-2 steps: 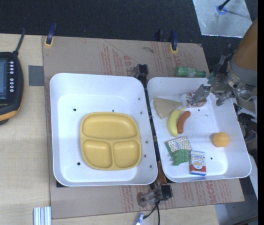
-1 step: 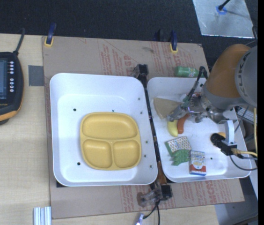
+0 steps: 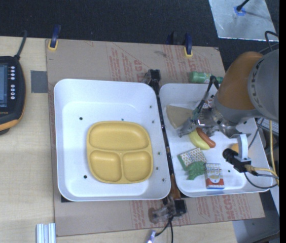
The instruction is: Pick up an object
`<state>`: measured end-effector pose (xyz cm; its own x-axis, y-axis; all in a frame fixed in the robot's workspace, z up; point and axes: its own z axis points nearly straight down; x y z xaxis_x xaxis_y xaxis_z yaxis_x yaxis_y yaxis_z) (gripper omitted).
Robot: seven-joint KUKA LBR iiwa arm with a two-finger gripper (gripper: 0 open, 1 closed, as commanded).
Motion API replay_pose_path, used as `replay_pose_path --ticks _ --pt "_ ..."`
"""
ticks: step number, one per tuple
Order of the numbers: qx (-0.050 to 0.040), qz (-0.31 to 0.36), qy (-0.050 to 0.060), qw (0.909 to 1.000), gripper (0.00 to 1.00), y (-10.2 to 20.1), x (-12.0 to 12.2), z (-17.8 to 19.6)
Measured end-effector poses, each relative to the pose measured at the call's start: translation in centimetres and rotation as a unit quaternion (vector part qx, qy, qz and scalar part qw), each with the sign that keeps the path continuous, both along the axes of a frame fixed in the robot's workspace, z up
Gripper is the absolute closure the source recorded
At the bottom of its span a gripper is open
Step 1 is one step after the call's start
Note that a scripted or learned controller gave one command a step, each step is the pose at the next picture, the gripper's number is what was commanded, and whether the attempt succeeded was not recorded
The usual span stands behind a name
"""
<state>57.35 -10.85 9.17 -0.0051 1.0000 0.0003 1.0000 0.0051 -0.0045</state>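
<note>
The tool [image 3: 196,127] hovers over the banana [image 3: 200,139] at the right bin's [image 3: 234,187] twelve o'clock, grip unreadable; next comes descending.

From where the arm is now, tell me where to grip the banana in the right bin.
Grip the banana across its narrow middle, coming straight down from above. It lies flat and slanted, with a red piece tight against its right side, so squeezing across the curve may be crowded; nudging first might help.
</note>
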Motion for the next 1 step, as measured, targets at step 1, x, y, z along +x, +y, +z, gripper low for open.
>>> replay_pose_path --ticks 1 --pt "-0.0007 0.001 0.000 1.0000 1.00 -0.13 0.03 1.08"
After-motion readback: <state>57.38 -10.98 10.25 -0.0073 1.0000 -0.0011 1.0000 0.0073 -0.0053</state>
